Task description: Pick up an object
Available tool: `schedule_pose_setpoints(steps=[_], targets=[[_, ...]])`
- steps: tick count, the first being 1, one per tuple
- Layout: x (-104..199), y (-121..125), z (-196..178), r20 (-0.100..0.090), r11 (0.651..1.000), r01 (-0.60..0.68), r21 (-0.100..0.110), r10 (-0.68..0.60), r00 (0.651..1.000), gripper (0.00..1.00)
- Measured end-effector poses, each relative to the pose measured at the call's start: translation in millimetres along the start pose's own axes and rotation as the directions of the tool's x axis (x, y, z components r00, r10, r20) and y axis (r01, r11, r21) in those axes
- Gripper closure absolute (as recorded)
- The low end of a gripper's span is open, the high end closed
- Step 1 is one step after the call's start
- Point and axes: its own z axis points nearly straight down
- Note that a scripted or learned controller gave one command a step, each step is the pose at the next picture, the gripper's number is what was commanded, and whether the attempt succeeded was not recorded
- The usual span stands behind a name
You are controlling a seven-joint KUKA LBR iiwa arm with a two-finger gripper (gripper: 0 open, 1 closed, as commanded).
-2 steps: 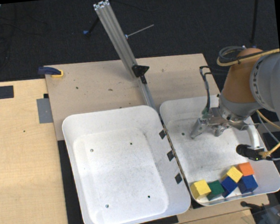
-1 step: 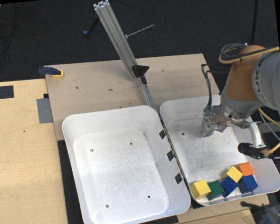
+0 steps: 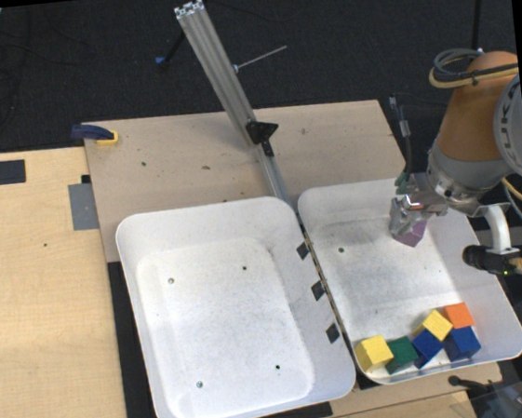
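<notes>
gripper (image 3: 407,224) over right bin (image 3: 381,274) | grasping purple block (image 3: 413,231) | other blocks (image 3: 425,336) well apart, near corner

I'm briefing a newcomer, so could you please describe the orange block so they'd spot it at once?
Look in the right bin, at its near corner where the blocks cluster. The orange block sits at the cluster's far right end, just above a blue block and beside a yellow block; it's the only orange one.

No text, label, brand, number or sign can be read anywhere in the camera view. The arm (image 3: 481,122) shows faint dark marks at the right edge, too cut off to make out, and the blocks (image 3: 425,336) in the right bin (image 3: 380,265) carry no lettering.
</notes>
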Motion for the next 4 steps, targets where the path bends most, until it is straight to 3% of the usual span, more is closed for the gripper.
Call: schedule_pose_setpoints(steps=[2, 4], targets=[[-12.5, -1.7, -90.3, 0.001, 1.000, 0.000, 0.000, 0.000, 1.000, 1.00], [91.8, -24.5, -84.8, -0.004, 1.000, 0.009, 0.007, -0.009, 1.000, 1.00]])
